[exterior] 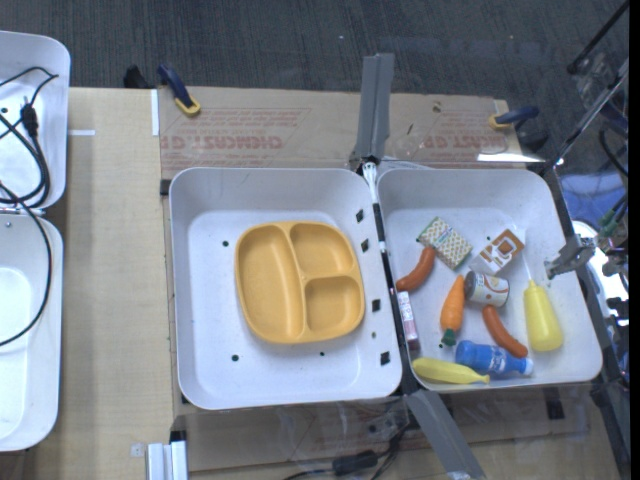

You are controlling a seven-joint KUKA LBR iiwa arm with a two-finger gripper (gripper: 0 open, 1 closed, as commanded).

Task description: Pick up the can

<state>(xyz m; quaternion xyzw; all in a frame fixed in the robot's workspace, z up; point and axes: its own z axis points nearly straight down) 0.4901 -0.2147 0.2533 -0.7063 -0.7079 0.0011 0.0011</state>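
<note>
As I look down on the bench (110, 268), I count two white bins: the left bin (200, 368) holds one yellow plastic plate (298, 280) with three compartments, rounded at its corners, lying near the bin's middle. The right bin (560, 358) holds nine small things. The can (487, 289) lies on its side near that bin's middle, a short cylinder, pale with a reddish label. Just beside it stands out an orange carrot (453, 304), tapered. I count two sausages, smooth and reddish: one (416, 269) toward the bin's left edge, one (504, 330) below the can. There is one patterned packet (444, 241) and one small brown-and-white carton (500, 250) toward the far edge, one yellow squeeze bottle (542, 316) by the right edge, one blue bottle (492, 359) and one banana (450, 371) along the near edge. The gripper (568, 259) sits at the bin's right edge, partly cut off; whether its fingers are apart I cannot tell.
</note>
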